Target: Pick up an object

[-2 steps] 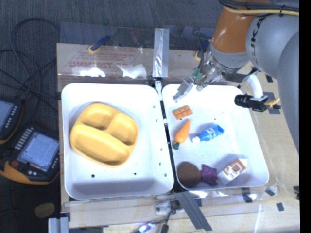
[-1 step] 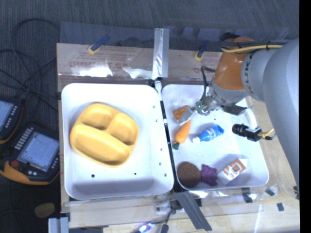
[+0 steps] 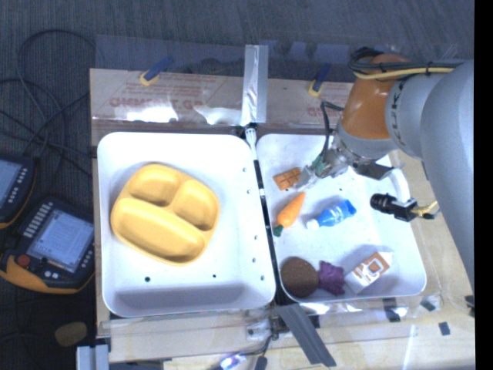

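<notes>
My gripper (image 3: 317, 169) hangs low in the upper part of the right bin (image 3: 408, 280), its tip just to the right of a small orange waffle-like piece (image 3: 286, 179). An orange carrot (image 3: 290, 209) lies just below that piece, with a blue bottle (image 3: 333, 213) to its right. Along the bin's front sit a brown ball (image 3: 299, 276), a purple lump (image 3: 332, 277) and a small white and orange carton (image 3: 369, 270). Nothing visible is lifted off the bin floor.
The left bin (image 3: 115, 284) holds a large yellow bread-shaped object (image 3: 163, 210). The grey arm with its orange band (image 3: 368, 112) comes in over the right bin's upper right corner. A black fitting (image 3: 391, 204) juts over the right rim. A pendant and cables lie at the far left.
</notes>
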You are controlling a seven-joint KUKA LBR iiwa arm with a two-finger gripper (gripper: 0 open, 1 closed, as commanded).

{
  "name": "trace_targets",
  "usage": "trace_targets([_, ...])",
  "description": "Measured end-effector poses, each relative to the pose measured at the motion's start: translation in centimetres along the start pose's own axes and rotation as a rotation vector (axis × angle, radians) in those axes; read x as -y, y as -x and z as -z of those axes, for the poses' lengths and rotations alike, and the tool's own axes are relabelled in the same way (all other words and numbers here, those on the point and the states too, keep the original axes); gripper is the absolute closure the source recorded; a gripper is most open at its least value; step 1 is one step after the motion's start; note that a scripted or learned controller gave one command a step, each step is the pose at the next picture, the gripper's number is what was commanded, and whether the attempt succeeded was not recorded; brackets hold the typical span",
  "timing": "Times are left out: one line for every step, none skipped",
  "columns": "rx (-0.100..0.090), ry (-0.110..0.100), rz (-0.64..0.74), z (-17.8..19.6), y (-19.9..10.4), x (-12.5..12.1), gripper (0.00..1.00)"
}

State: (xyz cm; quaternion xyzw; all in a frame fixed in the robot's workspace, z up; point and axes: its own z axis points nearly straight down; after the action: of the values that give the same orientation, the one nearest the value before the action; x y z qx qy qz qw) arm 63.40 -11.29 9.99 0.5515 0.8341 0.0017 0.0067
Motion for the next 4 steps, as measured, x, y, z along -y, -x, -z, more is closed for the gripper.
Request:
trace_targets([0.000,0.000,0.000,0.0,0.0,0.0,0.00])
trace_targets([-0.002,0.000,0.000,0.9,0.0,0.0,1.00])
trace_targets([-0.002,0.000,0.000,0.9,0.0,0.0,0.00])
trace_targets([0.000,0.000,-0.010,-0.9,-4.0,6.5,0.00])
